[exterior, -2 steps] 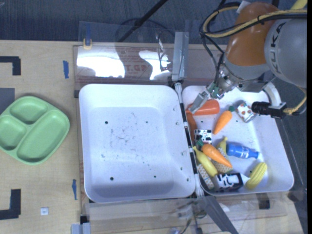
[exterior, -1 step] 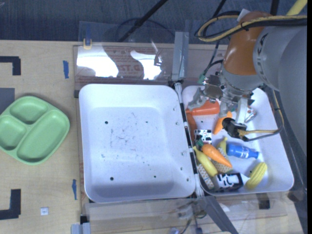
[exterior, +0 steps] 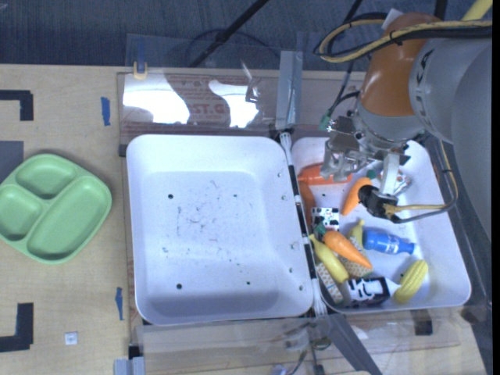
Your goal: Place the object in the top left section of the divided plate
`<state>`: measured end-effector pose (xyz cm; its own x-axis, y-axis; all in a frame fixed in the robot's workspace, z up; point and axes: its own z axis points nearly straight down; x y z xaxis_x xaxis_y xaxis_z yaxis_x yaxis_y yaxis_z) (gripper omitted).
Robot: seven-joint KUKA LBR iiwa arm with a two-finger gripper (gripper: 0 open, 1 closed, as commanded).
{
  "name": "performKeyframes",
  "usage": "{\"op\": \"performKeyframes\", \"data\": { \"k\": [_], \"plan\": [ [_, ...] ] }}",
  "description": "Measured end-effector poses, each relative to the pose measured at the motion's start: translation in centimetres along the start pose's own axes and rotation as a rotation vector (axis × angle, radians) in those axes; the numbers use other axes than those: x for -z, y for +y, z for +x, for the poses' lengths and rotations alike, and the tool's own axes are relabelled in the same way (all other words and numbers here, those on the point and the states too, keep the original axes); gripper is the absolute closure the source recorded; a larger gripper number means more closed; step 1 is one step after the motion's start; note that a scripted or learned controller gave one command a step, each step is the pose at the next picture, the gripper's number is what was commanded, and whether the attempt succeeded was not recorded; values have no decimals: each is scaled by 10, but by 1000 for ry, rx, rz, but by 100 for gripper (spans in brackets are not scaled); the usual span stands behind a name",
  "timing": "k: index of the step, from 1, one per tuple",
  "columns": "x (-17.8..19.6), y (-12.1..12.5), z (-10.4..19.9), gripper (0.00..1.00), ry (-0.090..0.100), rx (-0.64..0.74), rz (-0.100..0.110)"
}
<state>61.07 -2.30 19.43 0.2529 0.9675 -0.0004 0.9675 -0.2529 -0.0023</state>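
Camera view: end effector (exterior: 349, 165) over right bin (exterior: 447, 233) (cluttered)

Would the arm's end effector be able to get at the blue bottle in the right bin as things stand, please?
Probably yes. The blue bottle lies uncovered on top of the pile in the right bin, and the end effector hangs above that bin, with just an orange carrot beside the bottle.

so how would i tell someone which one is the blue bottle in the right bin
Start at the right bin, the one crowded with toys under the arm. Near its middle, just right of the carrot and above the yellow banana-like piece, lies the blue bottle on its side. It is the one bright blue item among orange, yellow and black-and-white things.
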Motion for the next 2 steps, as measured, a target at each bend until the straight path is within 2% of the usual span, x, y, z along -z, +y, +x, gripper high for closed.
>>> {"op": "performKeyframes", "data": {
  "k": [1, 2],
  "plan": [
    [-10, -48, -19, 100, 1, 411, 0],
    [71, -128, -27, 100, 0, 422, -2]
  ]
}}
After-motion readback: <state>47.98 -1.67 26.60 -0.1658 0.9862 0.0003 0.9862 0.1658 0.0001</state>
